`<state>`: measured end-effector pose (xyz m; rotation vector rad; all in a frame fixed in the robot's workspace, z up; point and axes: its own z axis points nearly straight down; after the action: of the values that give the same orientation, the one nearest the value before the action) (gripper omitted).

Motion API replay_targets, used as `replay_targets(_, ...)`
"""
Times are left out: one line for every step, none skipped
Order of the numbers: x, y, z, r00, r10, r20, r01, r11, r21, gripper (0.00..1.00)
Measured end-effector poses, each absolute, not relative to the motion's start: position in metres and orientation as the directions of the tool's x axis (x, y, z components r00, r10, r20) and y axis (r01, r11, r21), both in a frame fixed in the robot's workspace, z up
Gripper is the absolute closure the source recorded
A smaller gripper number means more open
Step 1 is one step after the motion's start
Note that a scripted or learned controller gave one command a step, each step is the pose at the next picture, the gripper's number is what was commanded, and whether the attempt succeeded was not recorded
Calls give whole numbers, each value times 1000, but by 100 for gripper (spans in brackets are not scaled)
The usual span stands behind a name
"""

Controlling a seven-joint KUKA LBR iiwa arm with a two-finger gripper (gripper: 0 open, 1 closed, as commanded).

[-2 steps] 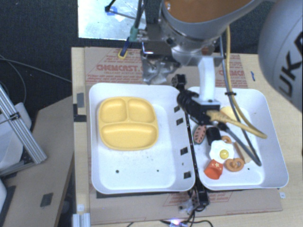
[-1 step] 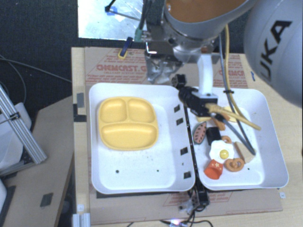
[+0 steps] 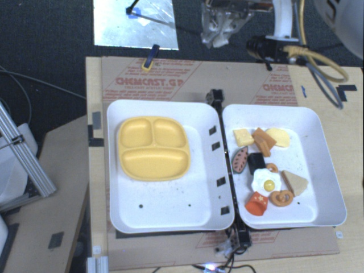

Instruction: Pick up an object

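The arm's two-finger gripper (image 3: 219,37) hangs high over the far edge of the bench, beyond both bins, and from where I stand nothing is caught in it; whether it is parted or closed I cannot tell, since its tip is a pale blur against the dark floor. Everything worth picking lies below and nearer to me than the gripper, in the shallow white plastic bin on the right (image 3: 326,152). There, almost straight beneath the gripper, a small square of pale yellow toy cheese (image 3: 243,136) sits touching an orange-brown toy sausage piece (image 3: 264,139), with a round yellow toy slice (image 3: 279,137) just beside that. Further down come a dark red oval toy salami (image 3: 239,160), a small black block (image 3: 256,162), a white toy fried egg with a yellow yolk (image 3: 266,181), a tan wedge of toy bread (image 3: 295,182), a brown toy pretzel (image 3: 281,198) and a red toy piece with a white mark (image 3: 257,203), all packed close. Off to the gripper's other side and lower, the shallow white bin on the left (image 3: 114,169) bears a yellow compartment plate (image 3: 153,148), which looks too broad and flat for an easy pinch. As I judge it, the pick has not begun: nothing is lifted, no item is singled out. The gripper must come across over the right bin, descend on one piece, close and raise it; the crowding there may spoil a clean grasp.
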<state>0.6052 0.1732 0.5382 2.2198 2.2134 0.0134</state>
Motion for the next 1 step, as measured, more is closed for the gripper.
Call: replay_targets(564, 238, 535, -9, 1000, 2, 1000, 9, 1, 100)
